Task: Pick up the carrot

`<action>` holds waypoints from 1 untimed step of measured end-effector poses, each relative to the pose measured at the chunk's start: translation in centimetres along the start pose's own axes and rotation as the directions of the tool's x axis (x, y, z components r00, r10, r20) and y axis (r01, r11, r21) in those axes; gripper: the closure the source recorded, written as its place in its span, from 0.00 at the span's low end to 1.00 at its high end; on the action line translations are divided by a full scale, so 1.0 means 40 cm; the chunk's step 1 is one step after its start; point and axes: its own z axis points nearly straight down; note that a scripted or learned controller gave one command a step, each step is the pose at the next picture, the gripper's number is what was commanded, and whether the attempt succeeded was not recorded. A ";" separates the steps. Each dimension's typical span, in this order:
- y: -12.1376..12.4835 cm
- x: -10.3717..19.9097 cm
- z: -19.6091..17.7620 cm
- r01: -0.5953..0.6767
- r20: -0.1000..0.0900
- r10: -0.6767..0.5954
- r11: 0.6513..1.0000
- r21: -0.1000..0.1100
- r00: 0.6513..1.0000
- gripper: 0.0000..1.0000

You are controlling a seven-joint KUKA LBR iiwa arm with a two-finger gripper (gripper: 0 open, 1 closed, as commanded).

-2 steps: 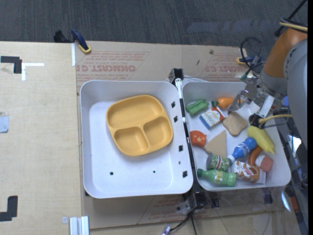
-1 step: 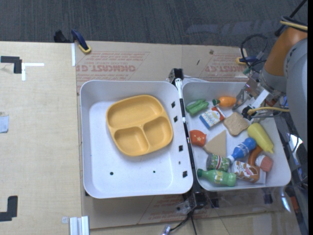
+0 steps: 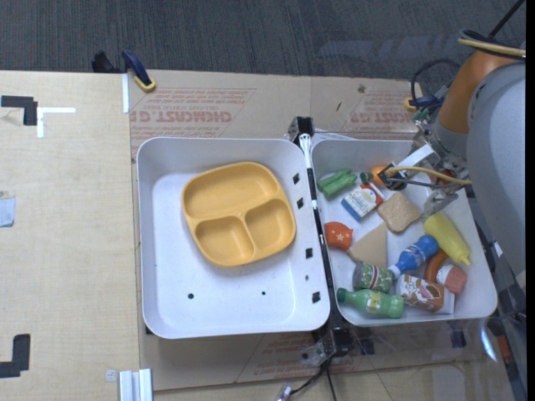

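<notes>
Cardboard sheets cover the bench [image 3: 67,224], which carries two shallow white bins side by side. From 3 o'clock the grey arm [image 3: 501,140] with its orange band reaches over the right bin [image 3: 476,307]. The left bin [image 3: 167,307] holds a yellow divided plate [image 3: 238,211] near its centre.

The right bin is crowded with toy food. The gripper [image 3: 430,182] hangs over its 1 o'clock corner, too blurred to tell whether it is open or closed. The carrot [image 3: 383,174], a small orange piece partly hidden, lies at the bin's 12 o'clock, just beside the gripper at its 9 o'clock side. I cannot see it being held.

A yellow bottle [image 3: 447,236] lies at 3 o'clock and a green bottle [image 3: 372,303] at 7 o'clock. A toast slice [image 3: 399,213] sits near the centre. A green vegetable [image 3: 336,182] lies at 11 o'clock and a red tomato [image 3: 338,236] at 9 o'clock.
</notes>
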 end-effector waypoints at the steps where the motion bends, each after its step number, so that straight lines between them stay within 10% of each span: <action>1: 0.022 -0.011 -0.004 -0.210 -0.014 0.210 0.978 0.002 0.978 0.00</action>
